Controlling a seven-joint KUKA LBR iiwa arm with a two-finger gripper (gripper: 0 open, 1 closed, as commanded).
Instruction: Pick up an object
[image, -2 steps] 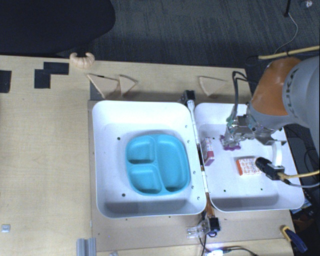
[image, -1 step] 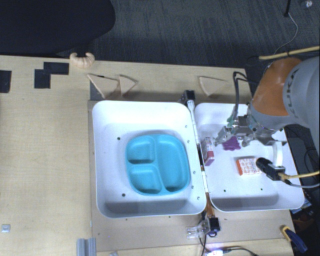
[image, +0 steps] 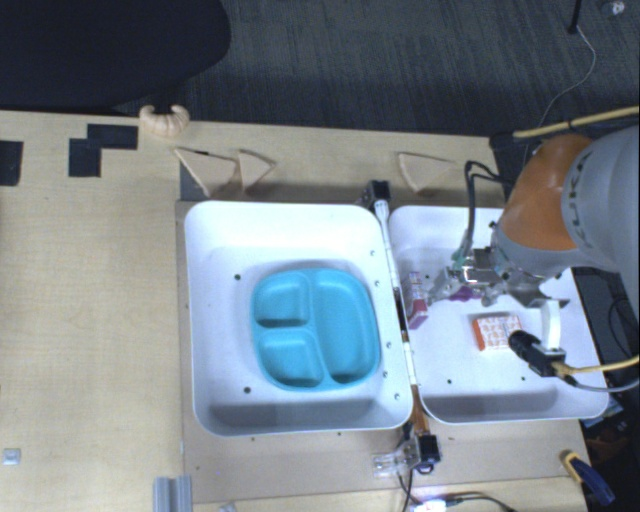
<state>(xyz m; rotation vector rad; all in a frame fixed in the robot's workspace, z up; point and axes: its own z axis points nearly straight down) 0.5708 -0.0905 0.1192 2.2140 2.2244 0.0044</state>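
The gripper (image: 462, 284) hovers over the right bin (image: 440, 395); finger state cannot be determined. The orange packet (image: 495, 330) appears light and flat; grasp its edges.

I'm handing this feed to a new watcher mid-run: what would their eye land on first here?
First the bright blue divided tray, lying flat in the middle of the left bin. Next the grey arm with its orange band, reaching from the right over the right bin, its gripper low near that bin's left side by a purplish item. A small orange-and-white packet lies just right of it.
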